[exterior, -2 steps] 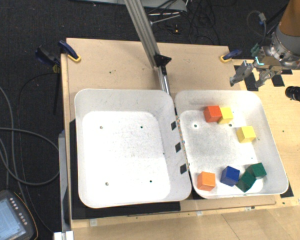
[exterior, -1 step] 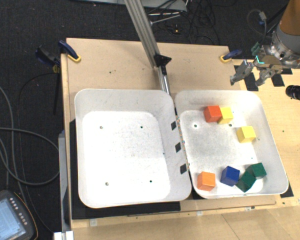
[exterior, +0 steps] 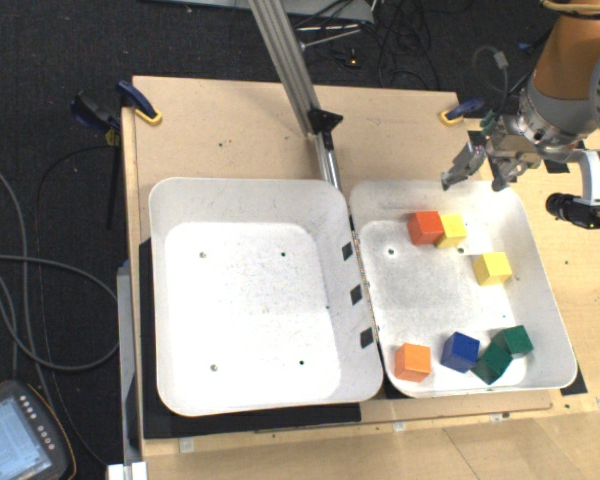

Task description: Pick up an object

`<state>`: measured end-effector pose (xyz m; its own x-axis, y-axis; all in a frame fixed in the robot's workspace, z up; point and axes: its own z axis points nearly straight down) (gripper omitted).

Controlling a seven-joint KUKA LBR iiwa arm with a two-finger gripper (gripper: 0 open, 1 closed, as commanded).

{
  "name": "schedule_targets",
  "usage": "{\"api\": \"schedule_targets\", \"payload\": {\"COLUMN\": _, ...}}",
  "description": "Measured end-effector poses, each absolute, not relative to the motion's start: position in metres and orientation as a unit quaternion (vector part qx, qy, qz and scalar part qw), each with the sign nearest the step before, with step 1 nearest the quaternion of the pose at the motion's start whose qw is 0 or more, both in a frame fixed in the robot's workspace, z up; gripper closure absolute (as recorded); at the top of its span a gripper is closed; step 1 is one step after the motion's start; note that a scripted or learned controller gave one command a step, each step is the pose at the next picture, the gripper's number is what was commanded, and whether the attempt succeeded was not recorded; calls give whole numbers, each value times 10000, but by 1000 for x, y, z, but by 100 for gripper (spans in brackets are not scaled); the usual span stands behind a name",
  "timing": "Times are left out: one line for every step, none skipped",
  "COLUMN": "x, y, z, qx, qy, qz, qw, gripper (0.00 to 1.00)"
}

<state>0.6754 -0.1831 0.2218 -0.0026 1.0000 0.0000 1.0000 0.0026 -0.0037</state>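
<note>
So you've got seven blocks, all sitting in the right bin (exterior: 540, 298): two orange, two yellow, two green, one blue. One orange block (exterior: 425, 228) and a yellow block (exterior: 452, 229) touch each other up around 11 o'clock in that bin, the second yellow one (exterior: 493, 267) sits near the middle, and the other orange (exterior: 412, 361), the blue (exterior: 460, 351) and both green ones (exterior: 492, 362) (exterior: 517, 341) line up along the 6 o'clock edge. Your hand (exterior: 477, 171) hangs over the bin's 12 o'clock rim, fingers spread apart, nothing between them. The left bin (exterior: 180, 208) shares the counter (exterior: 380, 118).
</note>
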Motion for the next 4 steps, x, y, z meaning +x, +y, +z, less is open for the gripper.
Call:
{"api": "schedule_targets", "payload": {"x": 671, "y": -186, "z": 158, "qx": -7074, "qy": -7068, "qz": 20, "qw": 23, "gripper": 0}}
{"api": "schedule_targets", "payload": {"x": 677, "y": -186, "z": 120, "qx": -7061, "qy": -7080, "qz": -44, "qw": -71, "gripper": 0}}
{"api": "schedule_targets", "payload": {"x": 678, "y": -186, "z": 130, "qx": -7062, "qy": -7080, "qz": -57, "qw": -83, "gripper": 100}}
{"api": "schedule_targets", "payload": {"x": 682, "y": -196, "z": 185, "qx": -7071, "qy": -7071, "qz": -18, "qw": -41, "gripper": 100}}
